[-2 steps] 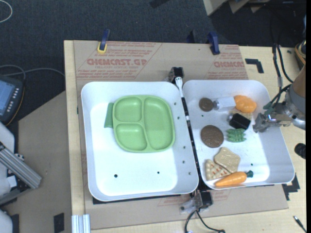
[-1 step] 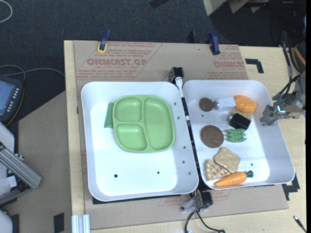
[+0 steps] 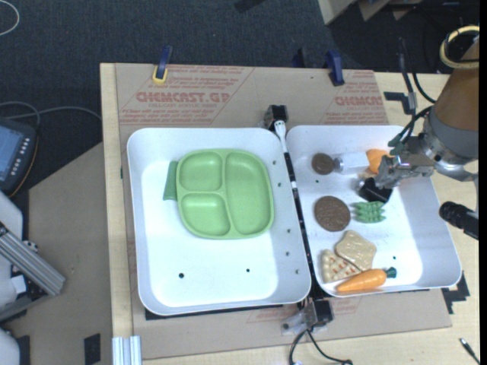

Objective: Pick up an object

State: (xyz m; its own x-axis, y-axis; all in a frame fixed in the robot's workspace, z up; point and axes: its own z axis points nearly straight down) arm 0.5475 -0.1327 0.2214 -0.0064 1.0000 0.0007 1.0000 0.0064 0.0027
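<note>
My gripper (image 3: 386, 175) hangs low over the upper middle of the right bin (image 3: 426, 242). Just at its tip lies a small black thing (image 3: 374, 192); I cannot tell if the two touch. An orange piece (image 3: 375, 157) lies right behind the gripper, and a green toy vegetable (image 3: 369, 212) just in front of it. Further left are a small brown disc (image 3: 323, 163), a clear pale piece (image 3: 350, 162) and a large brown cookie (image 3: 332, 213). Toward the bin's front lie a tan cracker (image 3: 356, 249), a waffle piece (image 3: 332, 265) and a carrot (image 3: 364, 280).
The left bin (image 3: 152, 265) holds a green divided plate (image 3: 225, 192) in its upper middle. A raised rim (image 3: 293, 204) separates the two bins. The arm (image 3: 456, 120) comes in over the right bin's far right corner.
</note>
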